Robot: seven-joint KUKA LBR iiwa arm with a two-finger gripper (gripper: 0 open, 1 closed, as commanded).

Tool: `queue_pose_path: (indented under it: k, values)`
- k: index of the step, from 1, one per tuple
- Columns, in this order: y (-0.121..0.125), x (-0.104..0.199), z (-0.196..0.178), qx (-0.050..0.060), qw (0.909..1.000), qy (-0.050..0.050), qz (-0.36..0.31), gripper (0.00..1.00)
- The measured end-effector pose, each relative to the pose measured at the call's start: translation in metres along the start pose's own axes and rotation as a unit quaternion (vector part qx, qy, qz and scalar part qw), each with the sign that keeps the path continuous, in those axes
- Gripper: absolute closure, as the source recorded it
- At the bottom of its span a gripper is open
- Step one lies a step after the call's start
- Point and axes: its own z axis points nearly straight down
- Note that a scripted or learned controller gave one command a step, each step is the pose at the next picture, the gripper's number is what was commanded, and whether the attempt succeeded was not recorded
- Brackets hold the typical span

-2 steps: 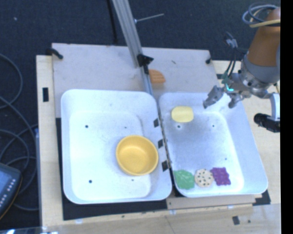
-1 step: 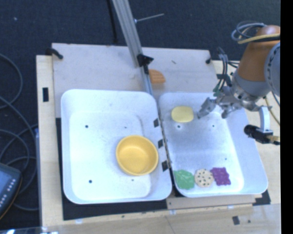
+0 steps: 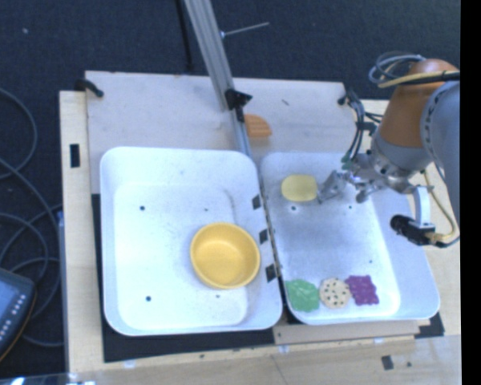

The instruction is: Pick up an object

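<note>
Yellow disc (image 3: 299, 188) lies flat at the right bin's (image 3: 401, 291) eleven o'clock corner, not lifted. The gripper (image 3: 333, 188) sits just at its three o'clock; whether it's clenched, I can't tell. Pickup looks barely begun, grasp and lift remaining.

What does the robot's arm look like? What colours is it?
The arm is grey and rounded, with a shiny orange band above the wrist. Thin cables loop over its top, and more run down its side. Its end effector is small, made of dull grey metal.
</note>
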Motion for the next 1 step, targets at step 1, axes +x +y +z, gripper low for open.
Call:
queue_pose_path:
  k: [1]
  values:
    - [-0.0003,-0.0012,0.0287,0.0,1.0,0.0,0.001,0.0]
